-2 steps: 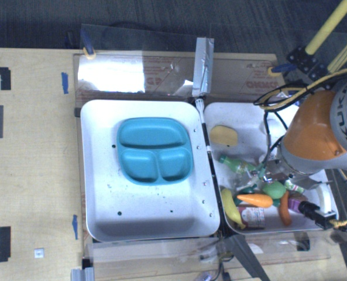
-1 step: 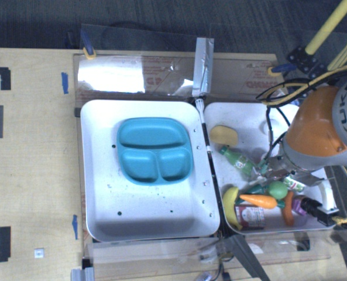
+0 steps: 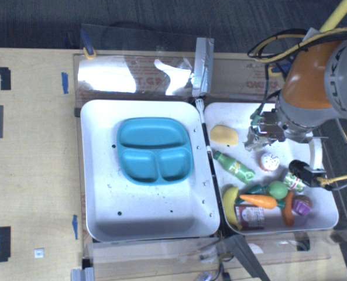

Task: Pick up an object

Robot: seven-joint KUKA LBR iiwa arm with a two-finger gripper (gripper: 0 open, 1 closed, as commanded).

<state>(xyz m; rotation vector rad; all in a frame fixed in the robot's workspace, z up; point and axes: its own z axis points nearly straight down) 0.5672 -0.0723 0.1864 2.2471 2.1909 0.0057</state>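
Camera view: right bin (image 3: pixel 328 212) carries the clutter; left bin (image 3: pixel 97 157) has a blue divided tray (image 3: pixel 154 148). Gripper (image 3: pixel 260 138) low at far side, nothing between fingers, opening can't be judged. Best target: yellow lemon-like piece (image 3: pixel 223 134), just left, isolated (near pile is crowded). No readable labels.

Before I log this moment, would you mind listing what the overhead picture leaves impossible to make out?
- End effector, camera view: small and dark under the wrist; whether it is open or shut is unclear.
- Toy pile in the right bin: items overlap, so the lower ones are partly hidden.
- Small round white object: too small to identify.
- Arm: cut off by the right edge.
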